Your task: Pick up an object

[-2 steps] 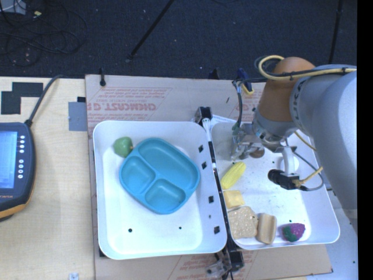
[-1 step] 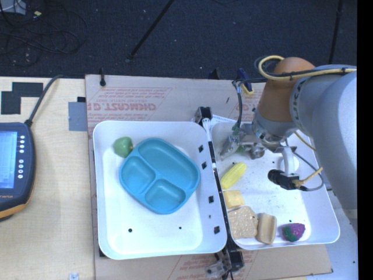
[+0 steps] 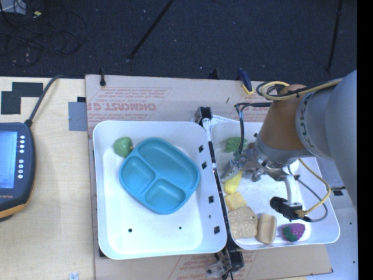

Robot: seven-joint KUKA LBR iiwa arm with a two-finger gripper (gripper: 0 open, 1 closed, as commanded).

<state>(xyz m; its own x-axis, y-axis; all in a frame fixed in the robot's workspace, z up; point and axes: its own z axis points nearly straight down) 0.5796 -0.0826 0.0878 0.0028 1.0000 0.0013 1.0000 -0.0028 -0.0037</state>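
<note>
Arm: the grey arm with its orange band enters from the right of the frame and bends down over the right bin, its wrist hanging above the bin's upper middle.

Gripper: the gripper sits low near the right bin's left wall, just above a yellow piece; whether it is released or clenched cannot be told from this angle, and nothing can be seen held by it.

Right bin: toy food lies along the lower left and bottom of the bin. The yellow piece sits close to the left wall, a pale yellow block just below it, a tan cracker-like square below that, and a beige bread-like piece beside the square. A purple berry-like toy rests near the lower right corner. A green item lies in the upper left part of the bin, partly hidden by the arm.

Left bin: the left bin holds a blue divided plate at a slant in its centre, with a green ball-like toy touching the plate's upper left edge.

Bench: a cardboard sheet lies beneath both bins; a handheld control pad with a lit screen rests at the far left of the frame.

Cables: black and yellow cables loop from the wrist over the right bin's right side.
</note>
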